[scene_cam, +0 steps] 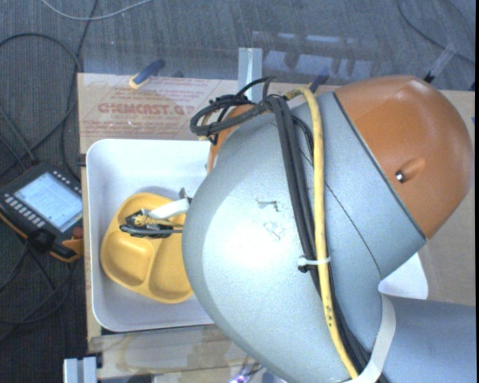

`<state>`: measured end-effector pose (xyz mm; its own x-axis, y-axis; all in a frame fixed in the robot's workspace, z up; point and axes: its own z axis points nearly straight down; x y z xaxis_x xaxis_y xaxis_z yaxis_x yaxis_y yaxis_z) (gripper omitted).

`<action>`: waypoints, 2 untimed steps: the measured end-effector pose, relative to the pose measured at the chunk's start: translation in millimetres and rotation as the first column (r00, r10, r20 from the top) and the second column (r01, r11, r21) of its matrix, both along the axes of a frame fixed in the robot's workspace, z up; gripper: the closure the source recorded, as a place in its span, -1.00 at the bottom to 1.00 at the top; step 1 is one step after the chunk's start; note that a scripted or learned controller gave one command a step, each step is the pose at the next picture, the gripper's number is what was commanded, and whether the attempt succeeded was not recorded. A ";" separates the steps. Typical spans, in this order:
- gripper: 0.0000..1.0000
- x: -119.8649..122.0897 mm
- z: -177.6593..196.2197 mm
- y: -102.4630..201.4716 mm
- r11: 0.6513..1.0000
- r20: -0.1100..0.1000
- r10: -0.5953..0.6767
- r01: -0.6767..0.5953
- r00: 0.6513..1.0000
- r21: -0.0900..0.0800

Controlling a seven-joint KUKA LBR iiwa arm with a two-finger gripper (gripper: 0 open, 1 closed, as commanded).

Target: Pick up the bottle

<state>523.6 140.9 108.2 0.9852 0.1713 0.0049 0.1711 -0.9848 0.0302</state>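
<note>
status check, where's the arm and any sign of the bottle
Arm low over the left bin, covering most of it. Bottle not made out. Yellow dish with small items at the arm's edge.

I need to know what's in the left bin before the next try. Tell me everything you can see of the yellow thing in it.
The yellow thing is glossy, like moulded plastic, rounded, with a crease dividing it into two lobes. It lies flat on the floor of the left bin, toward its near side. Small dark and white items rest on its top; they are too small to name. The arm covers its right edge, so I cannot tell its full shape or whether it is the bottle.
</note>
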 end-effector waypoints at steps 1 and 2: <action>1.00 -2.4 63.5 53.6 0.982 -0.021 0.185 -0.185 0.982 0.027; 1.00 -21.5 42.5 89.8 0.998 -0.020 0.058 -0.058 0.998 0.024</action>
